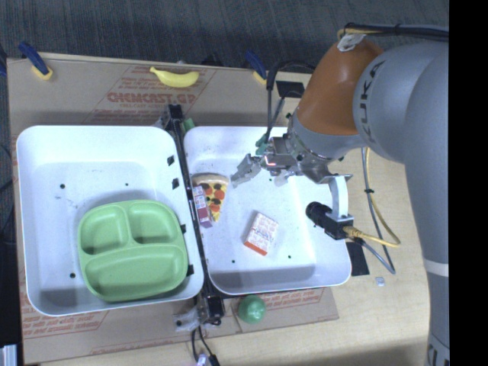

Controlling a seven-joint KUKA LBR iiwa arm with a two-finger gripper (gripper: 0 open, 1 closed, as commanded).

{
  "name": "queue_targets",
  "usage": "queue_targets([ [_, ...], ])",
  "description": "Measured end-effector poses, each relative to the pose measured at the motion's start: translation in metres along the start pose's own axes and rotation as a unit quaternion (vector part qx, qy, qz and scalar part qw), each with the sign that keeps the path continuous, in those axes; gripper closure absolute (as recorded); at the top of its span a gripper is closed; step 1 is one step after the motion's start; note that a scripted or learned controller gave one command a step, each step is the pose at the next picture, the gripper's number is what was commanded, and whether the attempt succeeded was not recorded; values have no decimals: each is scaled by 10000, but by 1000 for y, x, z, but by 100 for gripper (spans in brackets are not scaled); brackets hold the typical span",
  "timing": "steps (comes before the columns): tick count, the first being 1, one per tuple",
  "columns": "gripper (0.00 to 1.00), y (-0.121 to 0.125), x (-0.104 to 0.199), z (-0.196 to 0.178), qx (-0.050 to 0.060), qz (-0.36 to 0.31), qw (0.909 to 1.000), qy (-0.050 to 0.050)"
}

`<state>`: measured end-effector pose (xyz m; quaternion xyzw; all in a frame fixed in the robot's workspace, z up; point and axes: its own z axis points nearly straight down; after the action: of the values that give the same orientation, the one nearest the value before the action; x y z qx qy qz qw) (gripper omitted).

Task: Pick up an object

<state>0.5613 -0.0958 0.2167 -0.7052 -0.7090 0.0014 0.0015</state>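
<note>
Nearest the camera, a green ball (251,308) sits on the cardboard just outside the bins, out of play. In the left bin (30,204), a green divided plate (134,246). In the right bin (335,269), the candidates: a small red-and-white packet (261,233) lying flat mid-bin, and a pizza-slice toy (210,195) pressed up against the divider wall with a small packet beside it. The gripper (252,166) hangs over the right bin's upper middle, fingers narrowly spread, nothing between them; it's near the pizza slice but not touching it. Risks, as I judge them: the slice is tight against the wall, so a finger could hit the divider; the flat packet offers little edge, so the fingers could slide off. At the far edge, a yellow banana (175,75) lies on the cardboard (114,97), which is printed "CHEMCAST GP". "KUKA" reads on the arm (396,97). The packet's print is too small to read.
</note>
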Motion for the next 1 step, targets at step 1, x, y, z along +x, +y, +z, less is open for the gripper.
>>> queue_targets([
  [1,0,90,-36,4,-12,-2,10000,-2],
])
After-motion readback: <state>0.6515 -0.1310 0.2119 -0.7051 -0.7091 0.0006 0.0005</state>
